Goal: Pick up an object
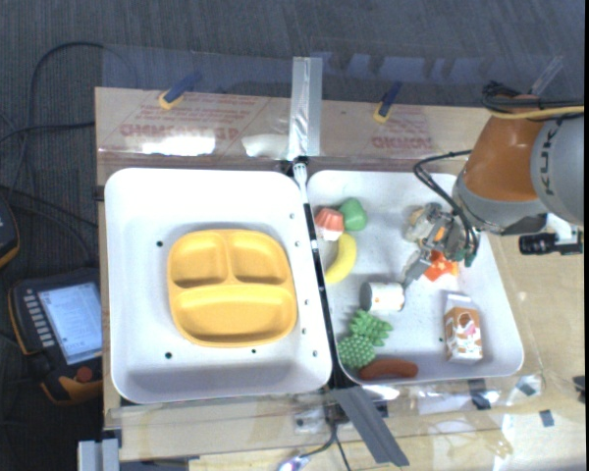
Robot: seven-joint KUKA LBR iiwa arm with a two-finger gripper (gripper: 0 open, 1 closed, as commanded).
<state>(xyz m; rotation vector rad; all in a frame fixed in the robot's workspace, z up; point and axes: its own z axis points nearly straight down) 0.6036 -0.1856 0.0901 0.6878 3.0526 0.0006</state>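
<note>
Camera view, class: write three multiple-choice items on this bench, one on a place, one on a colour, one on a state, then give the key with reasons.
1. Where does the yellow divided plastic plate lie?
A. In the left white bin
B. In the right white bin
C. On the bench behind the bins

2. What colour is the small sausage-shaped toy at the right bin's near edge?
A. Blue
B. Red-brown
C. White

3. How does the small printed carton stand in relation to the gripper?
A. Clamped in the gripper
B. Lying in the bin, apart from the gripper
C. Hanging above the left bin

Key: 1 A, the plate fills the middle of the left bin. 2 B, the toy shows red-brown beside the green bumpy toy. 3 B, the carton rests on the bin floor nearer the camera than the gripper.
</note>
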